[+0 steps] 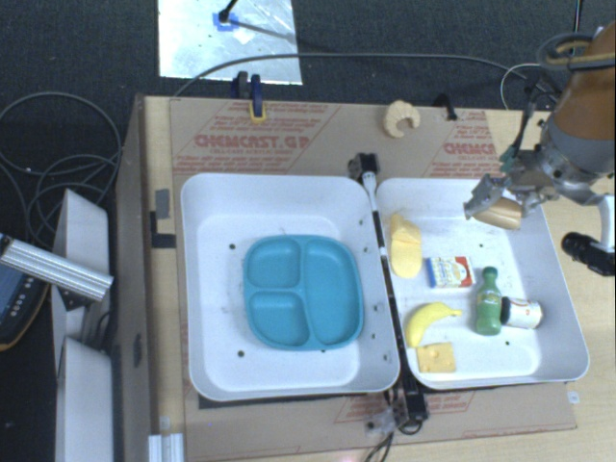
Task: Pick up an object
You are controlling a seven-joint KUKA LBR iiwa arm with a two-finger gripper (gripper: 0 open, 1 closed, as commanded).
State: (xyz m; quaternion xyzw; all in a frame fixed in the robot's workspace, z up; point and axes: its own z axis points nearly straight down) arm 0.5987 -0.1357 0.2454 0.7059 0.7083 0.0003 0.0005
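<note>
1. Claw (493,203): over right bin (558,287) at 1 o'clock, grasping a tan object (500,217), partly hidden.
2. Arm: cut off at frame's right edge.
3. Small carton (449,271): bin centre, label unreadable.

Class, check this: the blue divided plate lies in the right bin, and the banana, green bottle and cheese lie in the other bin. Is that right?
Not quite. The camera view shows the blue plate in the left bin; the banana, green bottle and cheese lie in the other, right bin.
</note>
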